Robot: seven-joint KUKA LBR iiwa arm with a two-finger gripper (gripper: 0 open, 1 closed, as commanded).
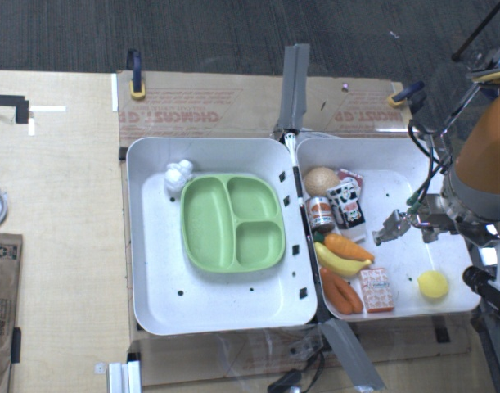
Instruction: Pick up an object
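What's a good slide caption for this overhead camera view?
Gripper hovers over the right bin beside piled toy food; a green divided plate sits in the left bin.

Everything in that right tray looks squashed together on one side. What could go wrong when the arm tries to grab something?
The banana, carrots and can lie packed against the right bin's left wall, so the tool may nudge neighbours or catch two things. The lemon sits alone but is round and could roll away if touched off-centre.
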